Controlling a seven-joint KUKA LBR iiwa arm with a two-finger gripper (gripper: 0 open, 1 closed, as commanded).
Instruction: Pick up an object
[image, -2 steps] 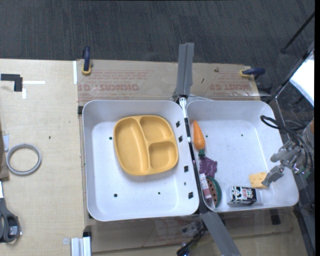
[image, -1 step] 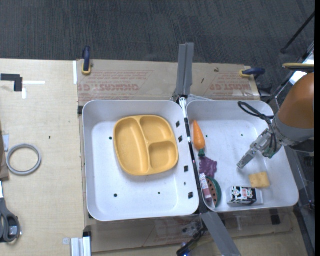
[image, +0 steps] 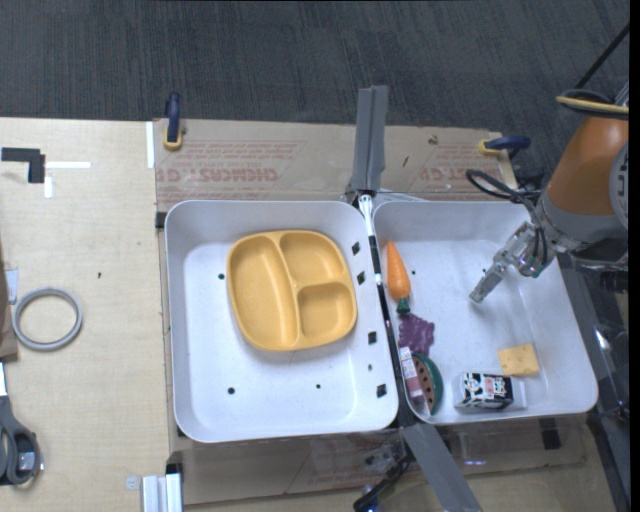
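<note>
In the right bin (image: 560, 330) several small items lie: an orange carrot (image: 397, 270) against the left wall, a purple grape cluster (image: 415, 332) below it, a watermelon slice (image: 429, 385) at the front left corner, a black-and-white carton (image: 487, 390) at the front, and a yellow cheese wedge (image: 518, 359) to its upper right. My gripper (image: 483, 290) hangs over the bin's bare middle, slanting down-left from the orange-banded wrist (image: 585, 170). It sits right of the carrot and above the cheese wedge, with nothing seen in it.
The left bin (image: 195, 380) holds a yellow divided plate (image: 293, 288). A grey post (image: 370, 140) stands between the bins at the back. On the bench to the left lie a grey tape ring (image: 45, 318) and scissors (image: 15, 450).
</note>
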